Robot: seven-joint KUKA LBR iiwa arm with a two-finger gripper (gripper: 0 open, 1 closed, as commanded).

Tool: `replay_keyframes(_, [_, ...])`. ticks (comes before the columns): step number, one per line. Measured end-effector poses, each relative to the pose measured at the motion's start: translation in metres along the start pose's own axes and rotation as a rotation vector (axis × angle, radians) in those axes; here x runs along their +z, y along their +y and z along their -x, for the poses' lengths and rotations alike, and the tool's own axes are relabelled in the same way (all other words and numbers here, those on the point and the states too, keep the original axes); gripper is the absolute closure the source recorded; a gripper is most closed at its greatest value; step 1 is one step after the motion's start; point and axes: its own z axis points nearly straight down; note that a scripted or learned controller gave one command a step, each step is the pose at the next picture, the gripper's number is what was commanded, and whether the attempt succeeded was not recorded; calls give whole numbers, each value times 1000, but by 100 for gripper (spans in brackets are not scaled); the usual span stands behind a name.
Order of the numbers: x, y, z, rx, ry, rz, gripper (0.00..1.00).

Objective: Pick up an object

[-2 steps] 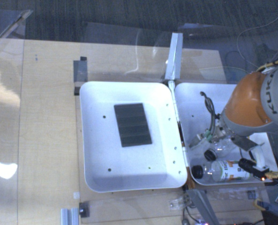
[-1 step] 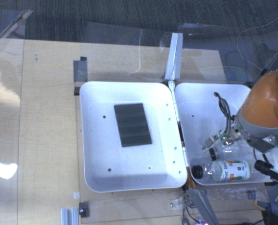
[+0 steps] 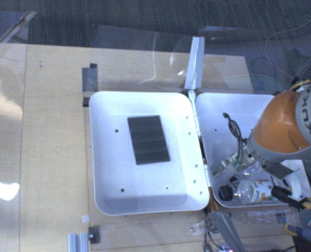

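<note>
A clear plastic bottle (image 3: 249,191) with a black cap (image 3: 225,192) lies on its side at the front edge of the right bin (image 3: 218,109). My gripper (image 3: 238,164) hangs low over that bin's front half, just above and behind the bottle, beneath the orange wrist band (image 3: 281,125). Nothing shows as lifted in it. A flat dark grey ribbed pad (image 3: 149,139) lies in the middle of the left bin (image 3: 108,182), well away from the gripper.
The two bins meet at a raised rim (image 3: 199,140) between them. A metal bar (image 3: 195,62) stands behind the bins on the wooden bench. The arm's body covers the right part of the right bin.
</note>
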Motion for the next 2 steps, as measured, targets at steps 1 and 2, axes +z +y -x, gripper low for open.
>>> replay_keyframes(1, [3, 50, 22, 263, 6, -12, 0])
replay_keyframes(2, [7, 113, 76, 262, 6, -16, 0])
